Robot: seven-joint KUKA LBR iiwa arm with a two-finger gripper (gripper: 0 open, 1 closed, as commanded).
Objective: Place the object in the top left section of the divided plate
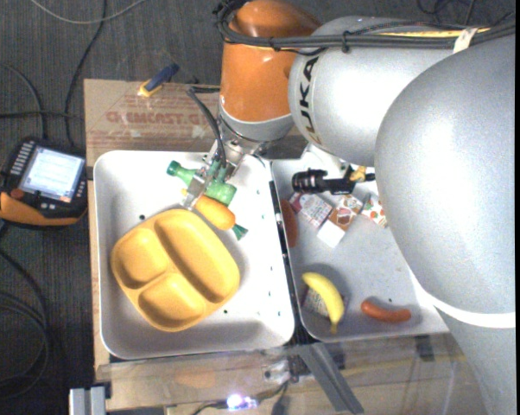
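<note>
Looming closest to the lens, the smooth grey shell of the arm fills the three o'clock side, its glossy orange band rounded like a dome above the wrist. Below that band the pincer reaches into the left bin; whether its two fingers are parted or closed cannot be made out, as they merge with the clutter beneath them. Touching the pincer tip lies an orange, carrot-like object, smooth and tapered, resting against the plate's rim at one o'clock. Beside it, at eleven o'clock from the pincer, a small green bottle lies on its side, partly covered. One yellow divided plate, matte plastic with three rounded sections, sits tilted in the bin's middle. Across the divider at three o'clock, the right bin holds one yellow banana, curved, one reddish sausage, and a jumble of small printed packets too tangled to count, half hidden under the arm. At nine o'clock, off the bench, one handheld pendant with a lit screen rests on dark carpet.
</note>
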